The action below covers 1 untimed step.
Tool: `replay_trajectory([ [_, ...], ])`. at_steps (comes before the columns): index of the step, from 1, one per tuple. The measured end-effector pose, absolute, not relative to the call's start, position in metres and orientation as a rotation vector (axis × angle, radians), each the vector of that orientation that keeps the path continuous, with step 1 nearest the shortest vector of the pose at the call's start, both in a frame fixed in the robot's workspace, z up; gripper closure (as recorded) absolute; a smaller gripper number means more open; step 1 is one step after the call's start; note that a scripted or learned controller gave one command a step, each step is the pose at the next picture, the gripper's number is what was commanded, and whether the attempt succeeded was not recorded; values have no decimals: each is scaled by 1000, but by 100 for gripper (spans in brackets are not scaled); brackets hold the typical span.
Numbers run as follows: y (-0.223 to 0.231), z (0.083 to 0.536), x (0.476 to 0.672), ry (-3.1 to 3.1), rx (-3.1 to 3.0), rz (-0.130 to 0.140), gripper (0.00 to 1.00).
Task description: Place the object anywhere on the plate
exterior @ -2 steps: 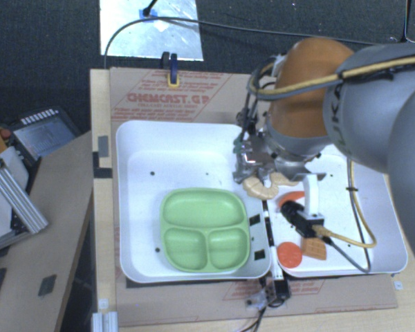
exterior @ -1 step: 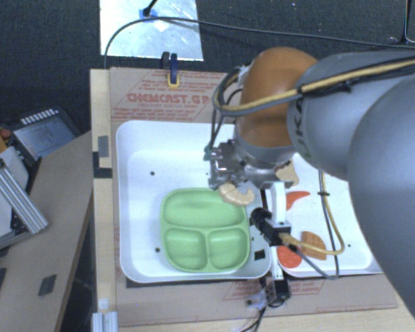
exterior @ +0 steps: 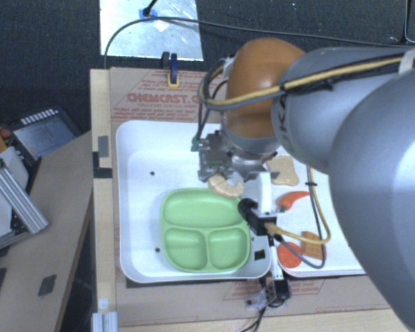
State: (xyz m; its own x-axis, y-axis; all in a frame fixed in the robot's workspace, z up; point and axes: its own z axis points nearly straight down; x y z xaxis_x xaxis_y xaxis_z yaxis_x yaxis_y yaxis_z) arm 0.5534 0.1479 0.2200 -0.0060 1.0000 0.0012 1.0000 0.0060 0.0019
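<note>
A green plate (exterior: 194, 216) with three compartments lies in the left white bin (exterior: 135, 185), toward its front right. A pale tan, curved food piece (exterior: 225, 186) sits at the plate's far right rim. My gripper (exterior: 218, 166) hangs directly above that piece, very close to it or touching it; the wrist hides the contact. The grey arm with its orange band reaches in from the right and covers much of the right bin.
In the right bin (exterior: 332, 258) lie a second tan piece (exterior: 286, 171), a red-orange pepper shape (exterior: 294, 198), an orange round piece (exterior: 288, 256) and a brown piece (exterior: 312, 244). A cardboard sheet (exterior: 152, 95) lies behind the bins.
</note>
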Motion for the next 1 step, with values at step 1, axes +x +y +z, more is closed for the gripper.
replay_trajectory([
  [1,147,220,553,2227,2216,1,0],
])
